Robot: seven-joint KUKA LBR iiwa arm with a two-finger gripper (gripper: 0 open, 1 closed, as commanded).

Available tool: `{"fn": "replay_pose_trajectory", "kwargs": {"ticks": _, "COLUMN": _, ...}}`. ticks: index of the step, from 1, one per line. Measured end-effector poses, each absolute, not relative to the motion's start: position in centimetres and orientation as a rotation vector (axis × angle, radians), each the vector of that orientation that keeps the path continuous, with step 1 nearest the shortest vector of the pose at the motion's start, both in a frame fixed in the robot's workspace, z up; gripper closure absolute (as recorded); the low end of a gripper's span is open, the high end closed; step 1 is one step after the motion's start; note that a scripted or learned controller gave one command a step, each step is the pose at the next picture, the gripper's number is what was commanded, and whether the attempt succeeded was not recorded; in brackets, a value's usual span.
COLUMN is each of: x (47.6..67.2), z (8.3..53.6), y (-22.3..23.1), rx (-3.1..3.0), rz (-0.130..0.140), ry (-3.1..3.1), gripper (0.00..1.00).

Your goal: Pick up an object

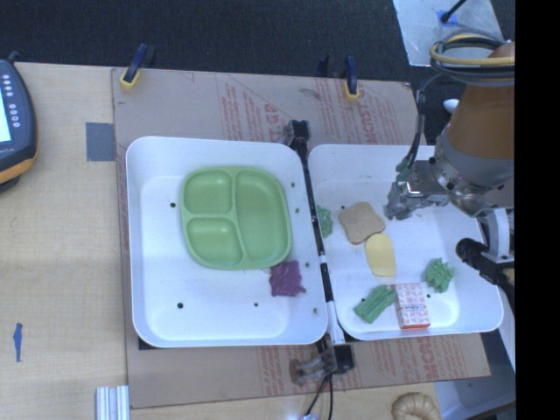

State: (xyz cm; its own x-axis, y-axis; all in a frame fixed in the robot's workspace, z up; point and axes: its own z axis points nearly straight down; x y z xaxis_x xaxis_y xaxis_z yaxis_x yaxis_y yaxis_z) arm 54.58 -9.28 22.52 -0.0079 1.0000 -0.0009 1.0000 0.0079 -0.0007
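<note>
Right white bin (455,322), tan bread slice (360,222) — flat, rounded, fingers (395,204) nearby — state unclear

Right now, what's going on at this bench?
A KUKA arm reaches in from the right over the right bin, its gripper above the bin's upper part, near a tan bread slice. Nothing is visibly held. A yellow piece, green items and a small red-and-white box lie there too. The left bin holds a green divided plate and a purple piece.
</note>
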Motion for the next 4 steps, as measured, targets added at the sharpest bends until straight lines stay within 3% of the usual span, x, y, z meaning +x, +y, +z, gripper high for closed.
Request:
{"fn": "replay_pose_trajectory", "kwargs": {"ticks": 1, "x": 54.4, "z": 22.6, "y": -9.4, "rx": 2.217, "rz": -0.003, "ry": 2.228, "gripper": 0.00}}
{"fn": "replay_pose_trajectory", "kwargs": {"ticks": 2, "x": 53.9, "z": 12.7, "y": -10.2, "rx": 2.223, "rz": -0.011, "ry": 2.232, "gripper": 0.00}}
{"fn": "replay_pose_trajectory", "kwargs": {"ticks": 3, "x": 58.6, "z": 9.1, "y": -13.3, "rx": 2.219, "rz": -0.001, "ry": 2.226, "gripper": 0.00}}
{"fn": "replay_pose_trajectory", "kwargs": {"ticks": 4, "x": 59.2, "z": 9.4, "y": -10.3, "rx": 2.211, "rz": 0.001, "ry": 2.228, "gripper": 0.00}}
